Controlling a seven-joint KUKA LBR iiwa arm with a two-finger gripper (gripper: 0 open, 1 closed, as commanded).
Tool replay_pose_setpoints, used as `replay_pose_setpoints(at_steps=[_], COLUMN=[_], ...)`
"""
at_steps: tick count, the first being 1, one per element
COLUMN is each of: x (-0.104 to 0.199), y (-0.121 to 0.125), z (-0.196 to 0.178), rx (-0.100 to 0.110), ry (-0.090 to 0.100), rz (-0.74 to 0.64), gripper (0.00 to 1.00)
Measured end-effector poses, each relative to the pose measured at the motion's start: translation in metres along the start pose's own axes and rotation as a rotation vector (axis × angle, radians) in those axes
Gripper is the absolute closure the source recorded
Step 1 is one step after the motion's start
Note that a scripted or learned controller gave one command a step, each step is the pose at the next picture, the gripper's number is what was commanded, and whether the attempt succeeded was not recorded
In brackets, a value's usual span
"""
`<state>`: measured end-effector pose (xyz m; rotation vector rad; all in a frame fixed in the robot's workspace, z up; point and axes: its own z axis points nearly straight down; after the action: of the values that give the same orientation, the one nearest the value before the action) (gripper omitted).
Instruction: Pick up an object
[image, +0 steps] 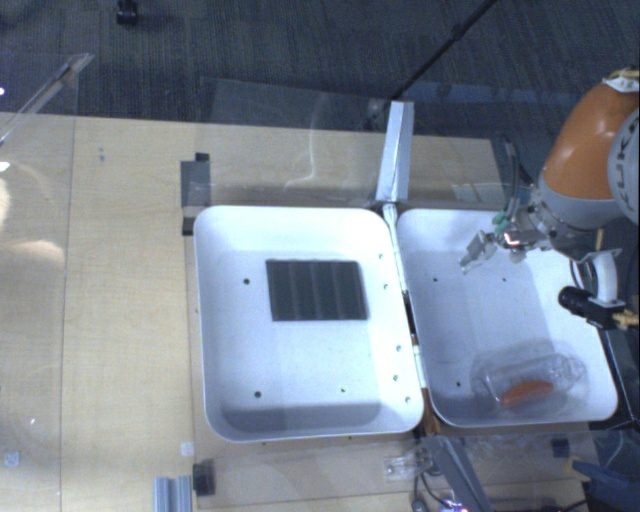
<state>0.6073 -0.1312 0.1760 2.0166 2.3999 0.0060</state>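
Down at the front of the right bin (440, 330) lies a clear plastic bottle (528, 378) on its side. It has something orange inside it. It sits near the bin's front right corner, just beside the front wall.

Next to it is the left bin (225, 300), with a dark ribbed pad (316, 290) lying flat in its middle. Both bins rest on the wooden counter (110, 300).

Up at the back of the right bin is the robot's hand (492, 245). It hangs over the back part of the bin, well apart from the bottle. It is small and blurry, so I cannot tell if it is wide or narrow. Nothing can be seen between its tips. The grey arm (590, 160) with its orange band comes in from the right.

I think the bottle is light and thin. It looks smooth, so it may slip. It is round, so it may roll away if it gets a push on one side. It may also squash if squeezed hard. A good place to take hold looks like the middle of its body, with one tip on each long side. The walls close by could get in the way.
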Motion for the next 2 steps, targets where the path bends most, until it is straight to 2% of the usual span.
replay_pose_setpoints(at_steps=[1,2], x=[0.045,0.118], y=[-0.061,-0.054], z=[0.056,-0.011], rx=[0.005,0.0], ry=[0.003,0.002], rz=[0.07,0.058], gripper=[0.0,0.0])
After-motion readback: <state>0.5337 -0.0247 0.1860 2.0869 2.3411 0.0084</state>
